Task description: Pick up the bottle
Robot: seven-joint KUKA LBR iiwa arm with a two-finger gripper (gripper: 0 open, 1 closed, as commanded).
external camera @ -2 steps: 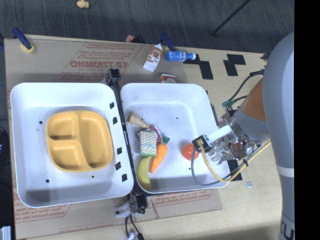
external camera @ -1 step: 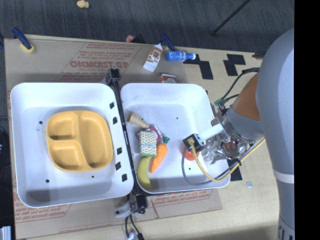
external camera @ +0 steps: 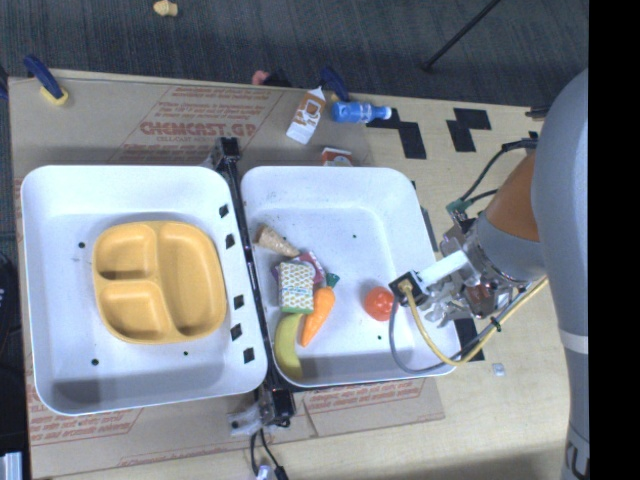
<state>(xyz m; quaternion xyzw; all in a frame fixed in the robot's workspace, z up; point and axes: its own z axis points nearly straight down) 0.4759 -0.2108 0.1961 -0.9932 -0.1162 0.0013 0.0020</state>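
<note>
The bottle (external camera: 357,112) is small and blue, lying on its side on the cardboard bench behind the right bin (external camera: 400,183), outside both bins. My gripper (external camera: 428,298) hangs over the right bin's near right rim, far from the bottle and just right of a red tomato (external camera: 378,303). Cables and the wrist hide much of the gripper. Nothing shows in its grasp.
The right bin holds a cone (external camera: 274,238), a patterned packet (external camera: 296,284), a carrot (external camera: 319,313) and a banana (external camera: 287,345). A yellow divided plate (external camera: 160,279) lies in the left bin (external camera: 40,268). A small carton (external camera: 306,116) lies next to the bottle.
</note>
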